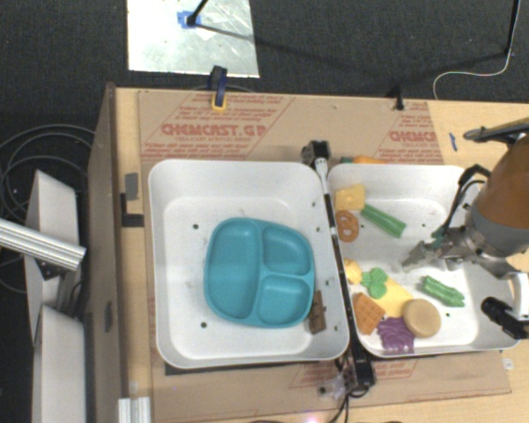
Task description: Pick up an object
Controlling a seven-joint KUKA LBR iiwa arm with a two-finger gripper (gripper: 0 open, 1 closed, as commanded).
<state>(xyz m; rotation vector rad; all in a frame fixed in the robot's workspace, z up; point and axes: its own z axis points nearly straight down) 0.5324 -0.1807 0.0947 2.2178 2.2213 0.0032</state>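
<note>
The tool hovered low in the right bin, its grip impossible to judge, apparently mid-approach; the nearest toy, a green piece, lay just beside it, awaiting descent.

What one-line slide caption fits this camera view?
Gripper hovers over toy foods in the right bin; a blue plate fills the left.

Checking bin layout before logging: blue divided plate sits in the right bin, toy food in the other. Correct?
Not quite. The camera view shows the blue divided plate in the left bin, not the right. The toy food lies in the other one, the right bin.
</note>
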